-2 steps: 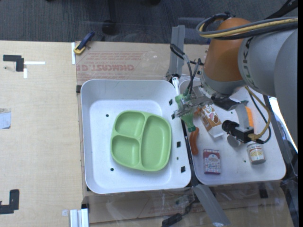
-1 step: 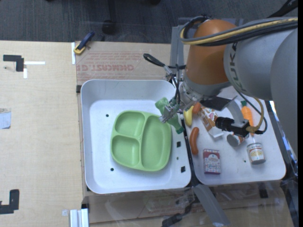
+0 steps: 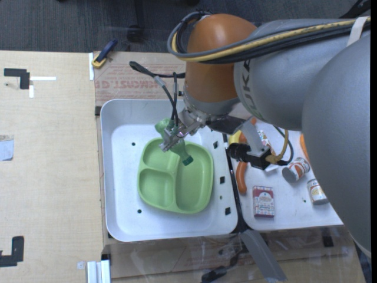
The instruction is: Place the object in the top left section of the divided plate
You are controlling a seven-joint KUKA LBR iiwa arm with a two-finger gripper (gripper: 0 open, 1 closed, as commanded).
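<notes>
The grey KUKA arm, part of its lettering showing as "UK" on the housing beside the orange band, is reaching in from the right and hanging over the left white bin. Its gripper is hovering above the upper edge of the green divided plate, which is lying flat in that bin with its two smaller sections toward the left. A green object is sitting right at the fingers, but how far they are parted, and whether they are gripping it, cannot be told. A small dark green piece is lying just below the gripper, over the plate's upper part near the large section.

In the right bin a red and white packet is lying flat, its print too small to read. An orange carrot-like piece is resting near the divider between the bins, and two small labelled cans are lying nearby, their labels unreadable. The pale wooden worktop is stretching away to the left, and a brown cardboard sheet with faint red lettering is lying behind the bins.
</notes>
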